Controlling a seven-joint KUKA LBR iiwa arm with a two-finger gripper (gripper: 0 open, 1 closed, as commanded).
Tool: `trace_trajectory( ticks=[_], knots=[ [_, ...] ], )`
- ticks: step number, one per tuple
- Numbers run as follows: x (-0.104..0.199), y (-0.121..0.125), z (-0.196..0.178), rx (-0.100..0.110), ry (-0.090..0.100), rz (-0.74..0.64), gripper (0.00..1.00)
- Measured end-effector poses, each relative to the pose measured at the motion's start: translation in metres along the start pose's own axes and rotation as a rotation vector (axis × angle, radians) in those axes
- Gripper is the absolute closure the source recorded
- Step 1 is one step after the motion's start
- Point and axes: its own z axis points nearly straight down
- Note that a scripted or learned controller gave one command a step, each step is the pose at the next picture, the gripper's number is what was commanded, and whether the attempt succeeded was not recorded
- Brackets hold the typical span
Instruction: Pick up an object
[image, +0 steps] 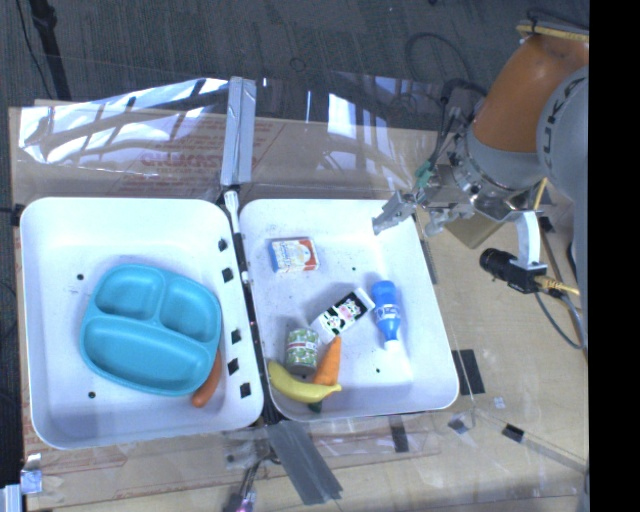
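I see the gripper (398, 213) parked upper right over the right bin (425, 385) rim, can't tell its state, nothing picked, blue bottle (387, 311) nearest.

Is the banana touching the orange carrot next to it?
Touching. In the camera view, the carrot's lower end lies across the banana near the front of the right bin, with no white gap showing between them.

arm (545, 90): cut off by the frame's top right edge. hot dog (208, 383): partly hidden under blue divided plate (150, 327). small can (302, 348), milk carton (295, 254): labels too small to read.
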Motion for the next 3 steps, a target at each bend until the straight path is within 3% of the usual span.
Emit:
trace_trajectory(
  ticks=[1, 2, 3],
  knots=[
    [-0.017, -0.012, 0.108, 0.001, 0.001, 0.06, 0.0],
    [-0.013, -0.025, 0.176, -0.002, 0.0, 0.068, 0.0],
    [-0.013, -0.025, 0.166, 0.0, 0.001, 0.064, 1.0]
  ],
)
